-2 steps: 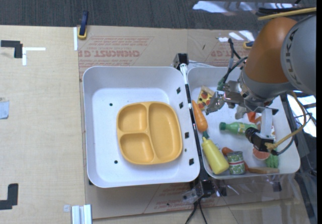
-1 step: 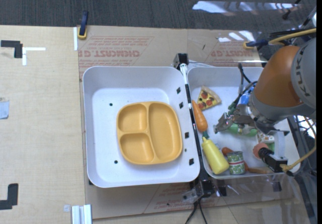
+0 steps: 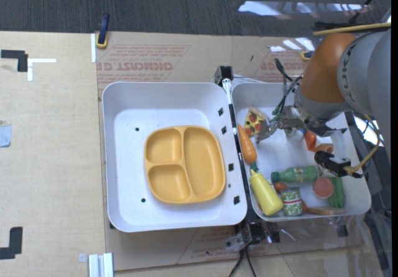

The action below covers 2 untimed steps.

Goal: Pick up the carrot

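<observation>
The carrot [image 3: 247, 145] is orange and lies along the left wall of the right bin [image 3: 357, 204], pointing from near to far. My gripper [image 3: 268, 129] hangs over the upper left part of that bin, just right of the carrot and beside a pizza slice [image 3: 254, 119]. Nothing shows held in it. The grey arm with its orange band [image 3: 323, 73] reaches in from the right and hides part of the bin's far side.
The right bin also holds a yellow mustard bottle [image 3: 265, 193], a green bottle [image 3: 296, 175], a small can [image 3: 292, 202], a red round piece [image 3: 323, 187] and a small orange item [image 3: 310, 139]. In the left bin [image 3: 118, 145] sits a yellow divided plate [image 3: 185, 164].
</observation>
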Motion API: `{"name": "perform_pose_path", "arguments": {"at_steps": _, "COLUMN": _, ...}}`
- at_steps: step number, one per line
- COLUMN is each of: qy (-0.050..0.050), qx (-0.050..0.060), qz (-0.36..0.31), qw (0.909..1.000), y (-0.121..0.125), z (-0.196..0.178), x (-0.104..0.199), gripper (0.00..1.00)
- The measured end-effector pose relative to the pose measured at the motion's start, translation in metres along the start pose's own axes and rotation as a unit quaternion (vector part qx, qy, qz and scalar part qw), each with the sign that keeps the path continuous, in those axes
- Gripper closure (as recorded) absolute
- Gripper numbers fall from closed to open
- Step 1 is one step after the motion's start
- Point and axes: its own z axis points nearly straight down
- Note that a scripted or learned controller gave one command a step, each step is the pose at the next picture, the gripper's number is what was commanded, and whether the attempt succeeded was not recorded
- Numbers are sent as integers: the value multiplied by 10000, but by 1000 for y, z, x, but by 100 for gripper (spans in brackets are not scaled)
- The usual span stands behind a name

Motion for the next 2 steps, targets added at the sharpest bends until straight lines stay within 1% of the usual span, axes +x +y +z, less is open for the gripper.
{"name": "perform_pose_path", "arguments": {"at_steps": 1, "qy": -3, "qx": -5, "qz": 1322, "qw": 9912, "y": 54, "z": -1, "x": -13, "gripper": 0}}
{"name": "perform_pose_path", "arguments": {"at_steps": 2, "qy": 1, "qx": 18, "qz": 2075, "qw": 9782, "y": -1, "z": 0, "x": 8, "gripper": 0}}
